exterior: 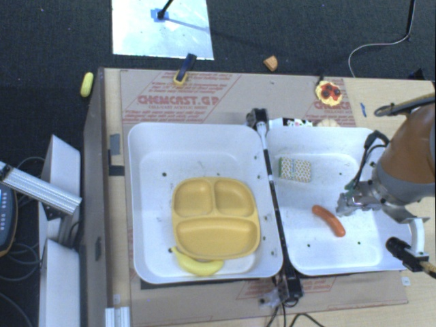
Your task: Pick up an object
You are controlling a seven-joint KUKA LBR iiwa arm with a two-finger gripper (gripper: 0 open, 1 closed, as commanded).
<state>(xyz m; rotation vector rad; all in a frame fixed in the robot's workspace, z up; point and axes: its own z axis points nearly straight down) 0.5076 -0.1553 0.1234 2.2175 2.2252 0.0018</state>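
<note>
From my seat I see the arm (409,159) reaching in over the right bin (320,264), its orange band uppermost and the grey wrist below it. The tool (349,204) sits low at the end of that wrist, over the white floor of the bin. I cannot tell how wide it stands (it is a small dark cluster from this height, with cables crossing it), and I see nothing clamped in it.

The nearest thing to the tool is the orange sausage (329,221), lying flat and slanted on the bin floor just beside the tool, down and to the left of it. They are close, but I cannot say whether they touch. Further up and left of the tool, still in the same bin, lies a small speckled sponge (296,169), well apart from the sausage.

Across the divider, far to the tool's left, the left bin (153,148) carries a yellow divided plate (216,217), and a banana (199,265) pokes out from under the plate's near edge.

Beyond the bins, up past the tool on the cardboard-covered table (225,94), sits a small pizza toy (329,92). A yellow piece (86,84) lies on the dark floor off the table's far left corner.
</note>
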